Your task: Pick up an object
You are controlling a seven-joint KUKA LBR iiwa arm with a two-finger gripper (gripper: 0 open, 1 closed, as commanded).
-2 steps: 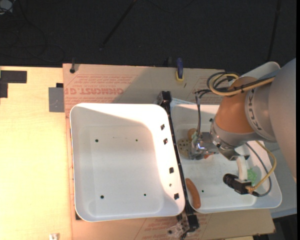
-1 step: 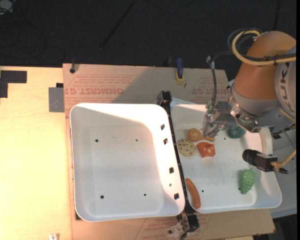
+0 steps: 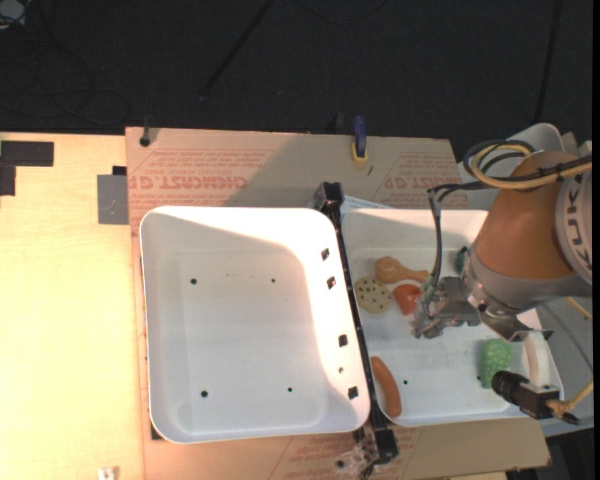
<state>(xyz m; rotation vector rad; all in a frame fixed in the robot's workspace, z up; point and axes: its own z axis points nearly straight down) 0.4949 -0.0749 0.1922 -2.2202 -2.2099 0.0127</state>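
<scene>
In the right bin (image 3: 450, 230), the gripper (image 3: 432, 325) hangs low beside a small red thing (image 3: 408, 294), with a tan pear-shaped toy (image 3: 394, 268) and dotted disc (image 3: 371, 294) close by. An orange sausage (image 3: 386, 386) lies near the front-left corner, a green lump (image 3: 501, 356) at the right.

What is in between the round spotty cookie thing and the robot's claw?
A small red-orange piece lies between the spotty disc and the gripper, in the right bin, seen in the camera view.
</scene>
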